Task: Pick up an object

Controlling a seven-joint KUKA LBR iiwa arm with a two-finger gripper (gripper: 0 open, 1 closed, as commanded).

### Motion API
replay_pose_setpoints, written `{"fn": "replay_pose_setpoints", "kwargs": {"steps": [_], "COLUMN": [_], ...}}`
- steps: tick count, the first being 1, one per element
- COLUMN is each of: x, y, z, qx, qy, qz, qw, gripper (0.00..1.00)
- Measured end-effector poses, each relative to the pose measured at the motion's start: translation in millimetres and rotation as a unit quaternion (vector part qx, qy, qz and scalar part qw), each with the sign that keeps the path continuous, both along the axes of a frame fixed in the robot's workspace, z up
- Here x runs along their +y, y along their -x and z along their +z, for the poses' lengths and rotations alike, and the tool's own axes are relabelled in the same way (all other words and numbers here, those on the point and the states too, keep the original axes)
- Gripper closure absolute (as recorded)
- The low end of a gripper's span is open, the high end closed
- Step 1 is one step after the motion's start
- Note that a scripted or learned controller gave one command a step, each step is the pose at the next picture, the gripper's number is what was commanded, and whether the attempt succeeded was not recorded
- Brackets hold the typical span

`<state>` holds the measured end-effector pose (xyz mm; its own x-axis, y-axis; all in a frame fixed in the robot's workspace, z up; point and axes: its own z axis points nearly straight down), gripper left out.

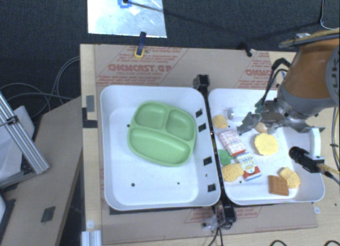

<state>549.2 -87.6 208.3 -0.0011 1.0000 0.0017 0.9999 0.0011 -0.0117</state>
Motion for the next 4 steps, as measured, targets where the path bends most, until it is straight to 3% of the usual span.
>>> {"fn": "replay_pose_setpoints", "kwargs": {"steps": [1,3,4], "x": [0,3,3], "y": [-3,-3,-4], "z": [7,-99,-124], "qx": [-0.006,-0.004,-0.007], "qy": [0.0006,0.0003,0.0004], "qz": [0.001,0.0,-0.001], "qw": [1.0,1.0,1.0], "gripper": [0.0,0.0,0.0]}}
